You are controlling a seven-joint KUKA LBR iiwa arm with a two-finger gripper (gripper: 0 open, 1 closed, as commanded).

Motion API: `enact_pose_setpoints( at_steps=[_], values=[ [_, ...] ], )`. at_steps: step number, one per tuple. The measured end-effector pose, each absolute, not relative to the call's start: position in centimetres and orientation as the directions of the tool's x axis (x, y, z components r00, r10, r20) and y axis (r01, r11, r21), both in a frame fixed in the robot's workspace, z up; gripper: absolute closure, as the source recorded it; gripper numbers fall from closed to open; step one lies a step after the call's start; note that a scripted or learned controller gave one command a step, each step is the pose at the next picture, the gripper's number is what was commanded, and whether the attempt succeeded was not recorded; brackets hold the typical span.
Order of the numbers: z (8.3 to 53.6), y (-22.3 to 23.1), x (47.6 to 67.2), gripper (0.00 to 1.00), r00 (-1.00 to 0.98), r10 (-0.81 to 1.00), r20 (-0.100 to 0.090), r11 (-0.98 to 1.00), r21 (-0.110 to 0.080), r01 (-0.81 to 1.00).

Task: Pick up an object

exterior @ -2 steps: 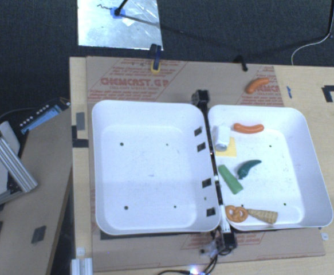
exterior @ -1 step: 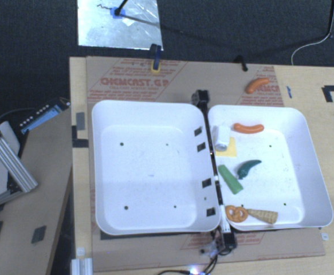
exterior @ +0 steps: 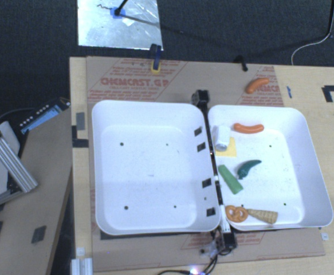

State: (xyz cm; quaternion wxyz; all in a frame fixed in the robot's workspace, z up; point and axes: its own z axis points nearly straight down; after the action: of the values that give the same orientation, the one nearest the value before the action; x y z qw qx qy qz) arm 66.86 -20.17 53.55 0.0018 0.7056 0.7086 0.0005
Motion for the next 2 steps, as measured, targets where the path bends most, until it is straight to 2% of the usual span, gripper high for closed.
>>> enact_pose_setpoints(
  at_steps=[2],
  values=[
    [53.57, -20.27, 66.84, 1.00, -0.002, 1.000, -0.002, 0.002, 0.004, 1.000]
  ],
)
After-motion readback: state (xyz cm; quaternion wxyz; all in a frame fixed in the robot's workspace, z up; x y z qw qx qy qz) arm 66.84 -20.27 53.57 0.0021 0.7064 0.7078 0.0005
